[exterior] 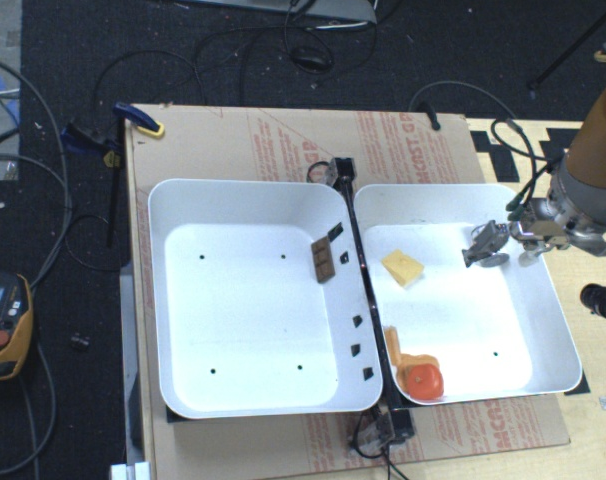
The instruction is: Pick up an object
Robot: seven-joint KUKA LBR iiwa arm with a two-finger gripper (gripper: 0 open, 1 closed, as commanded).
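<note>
Presently catalogued, one bench with two shallow white bins set side by side on a sheet of brown cardboard (403, 143).

Item: claw (485, 246), grey, two-fingered, on the arm (588, 183) entering from the right of the camera view. It hangs over the upper right part of the right bin (543, 298). Nothing shows between its fingers; whether they stand open or closed cannot be told at this size.

Item: yellow wedge (404, 267), pale, block-shaped. Lies on the right bin's floor, to the left of the claw and slightly lower in the view, near but apart from it.

Item: red ball (424, 379), tomato-like, round. Sits in the near left corner of the right bin, well apart from the claw, below and to its left.

Item: orange stick (395, 346), carrot-coloured, lying along the right bin's left wall, touching or just beside the red ball.

Item: brown bar (323, 260), dark, oblong. Leans at the right wall of the left bin (183, 298), further left of the claw than the yellow wedge.

Markings: red printed lettering runs across the cardboard above the bins and again along its near edge, at a slant or upside down; the words cannot be read with certainty.

Surroundings: black cables (313, 58) trail on dark carpet beyond the bench, far above and left of the claw.
</note>
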